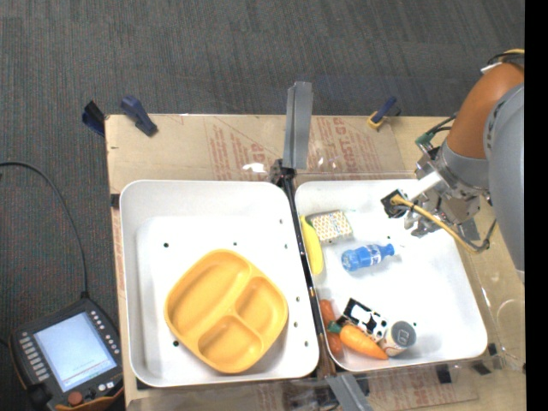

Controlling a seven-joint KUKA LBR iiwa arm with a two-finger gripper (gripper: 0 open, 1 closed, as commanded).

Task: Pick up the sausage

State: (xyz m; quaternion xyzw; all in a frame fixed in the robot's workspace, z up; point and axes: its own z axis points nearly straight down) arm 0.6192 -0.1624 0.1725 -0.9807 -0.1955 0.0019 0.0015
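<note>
Gripper (417, 221) hangs over right bin (467, 298), jaw state unclear. Sausage (327, 312) lies wedged at the bin's near-left wall beside carrot (362, 342). Risk: fingers strike the wall or take the carrot.

The sausage (327, 312) lies in the right-hand bin (445, 268), tucked against its left wall near the front corner. It's a small reddish-brown piece, lengthwise along the wall, just beside the orange carrot (363, 342), partly hidden.
</note>
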